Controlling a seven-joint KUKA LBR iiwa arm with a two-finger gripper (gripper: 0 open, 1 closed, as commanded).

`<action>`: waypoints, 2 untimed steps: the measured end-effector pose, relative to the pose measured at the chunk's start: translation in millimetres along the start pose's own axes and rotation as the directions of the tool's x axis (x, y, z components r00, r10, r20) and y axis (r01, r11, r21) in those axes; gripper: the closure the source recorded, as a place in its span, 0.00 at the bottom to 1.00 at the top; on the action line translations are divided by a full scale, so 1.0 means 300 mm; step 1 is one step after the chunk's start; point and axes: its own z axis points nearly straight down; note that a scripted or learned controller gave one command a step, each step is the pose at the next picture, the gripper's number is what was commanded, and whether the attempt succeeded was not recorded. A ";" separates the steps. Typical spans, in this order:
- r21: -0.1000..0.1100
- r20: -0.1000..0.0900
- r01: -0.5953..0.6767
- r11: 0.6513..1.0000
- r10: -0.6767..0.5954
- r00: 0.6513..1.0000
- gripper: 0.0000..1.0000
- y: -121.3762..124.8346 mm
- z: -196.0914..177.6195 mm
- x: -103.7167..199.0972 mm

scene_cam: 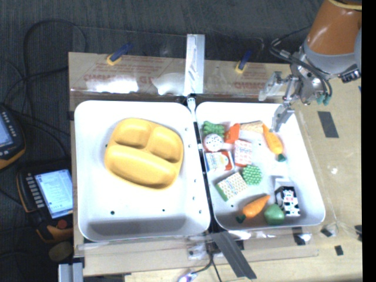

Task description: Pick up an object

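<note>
Landmark: right bin (311,175), shallow, white, standing beside the left bin (88,157).

Gripper (281,117): hangs over the right bin's upper right corner, on the grey arm (332,31) with its orange band. Whether the fingers are apart or together cannot be told; nothing shows between them.

Contents of the right bin:
- Toy carrot (272,141), near the upper right wall, just below the gripper, apart from it.
- Second toy carrot (255,207), near the lower wall.
- Green round piece (274,214), touching that carrot's right side.
- Black and white block (287,200), by the lower right corner.
- Green dotted ball (252,173), near the middle.
- Small printed boxes (243,153), clustered left of the middle.
- Green leafy toy (212,128), at the upper left corner.

Left of the right bin: yellow divided tray (144,151), lying in the left bin.

Beyond the right bin's upper wall: two clamps with yellow and blue handles (242,63).
</note>
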 end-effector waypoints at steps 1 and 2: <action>0.001 0.000 0.118 0.993 -0.118 0.993 0.00 -0.160 0.513 -0.029; -0.001 0.008 -0.006 1.000 0.006 1.000 0.00 -0.184 0.536 0.060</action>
